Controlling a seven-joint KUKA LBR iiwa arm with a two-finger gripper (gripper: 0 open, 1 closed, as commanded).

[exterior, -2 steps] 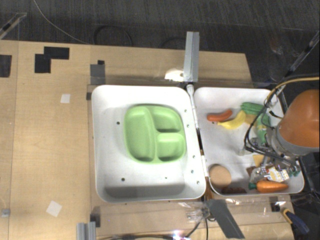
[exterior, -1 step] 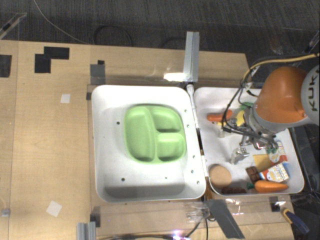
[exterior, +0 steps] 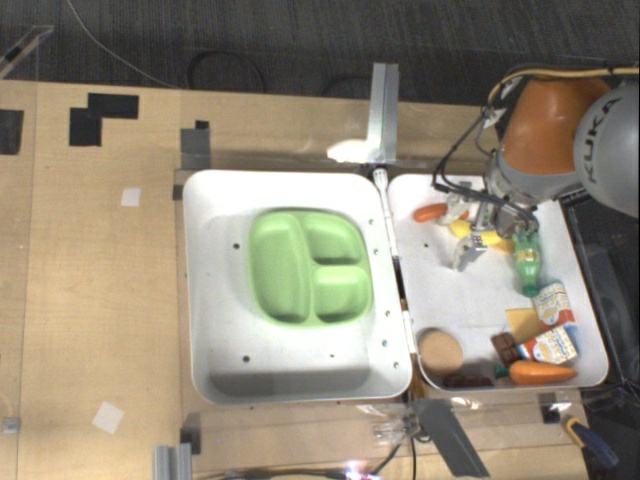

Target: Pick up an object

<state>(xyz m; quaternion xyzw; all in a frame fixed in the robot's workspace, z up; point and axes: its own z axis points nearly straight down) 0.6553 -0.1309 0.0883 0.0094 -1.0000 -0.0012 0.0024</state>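
tool [exterior: 478,240] hangs over right bin [exterior: 425,298], near green bottle [exterior: 526,262].

A light wooden bench [exterior: 90,298] fills most of the frame, below a strip of dark carpet across the top. Two shallow white bins sit directly on it side by side: the left bin [exterior: 215,368] at centre and the right bin [exterior: 585,298] toward the right edge. Black square markings [exterior: 100,116] lie on the bench surface at upper left.

Robotics lab, wooden bench [exterior: 90,298] with black marker squares [exterior: 100,116], cables [exterior: 100,38], carpet floor [exterior: 250,18]
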